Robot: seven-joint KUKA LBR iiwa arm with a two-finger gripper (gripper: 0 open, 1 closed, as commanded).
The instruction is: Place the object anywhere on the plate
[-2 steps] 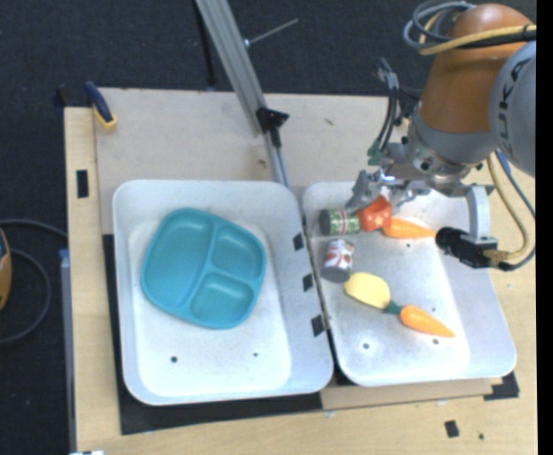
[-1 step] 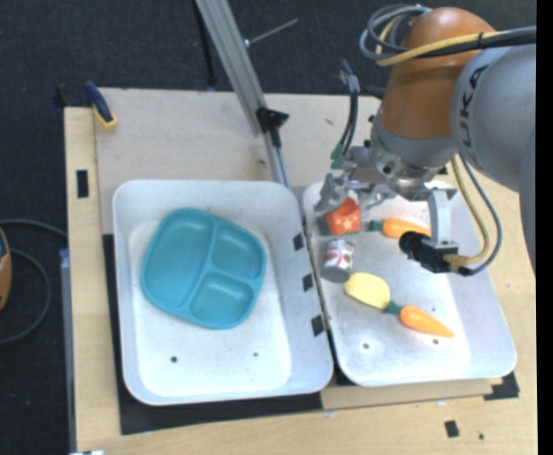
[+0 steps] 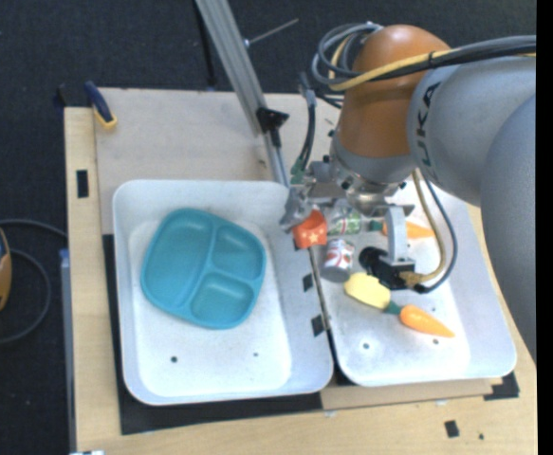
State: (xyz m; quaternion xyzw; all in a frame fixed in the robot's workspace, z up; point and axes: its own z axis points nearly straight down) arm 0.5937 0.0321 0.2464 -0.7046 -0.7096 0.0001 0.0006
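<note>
Nearest us, our carrot [image 3: 425, 321] lies in the right bin [image 3: 475, 349], its tip pointing right. Farther back, our arm [image 3: 418, 93] bends down over the bins' divide, gripper [image 3: 306, 218] pinching an orange block [image 3: 309, 231] beside the plate [image 3: 203, 266].

My own grey and orange arm [image 3: 418, 112] hides my fingertips and the upper part of the right white bin [image 3: 475, 339]. A small red object [image 3: 309, 230] beneath my wrist is blurred; whether I grip it, I cannot tell.

Grey arm [image 3: 485, 131] w/ orange band, blk cables
</note>
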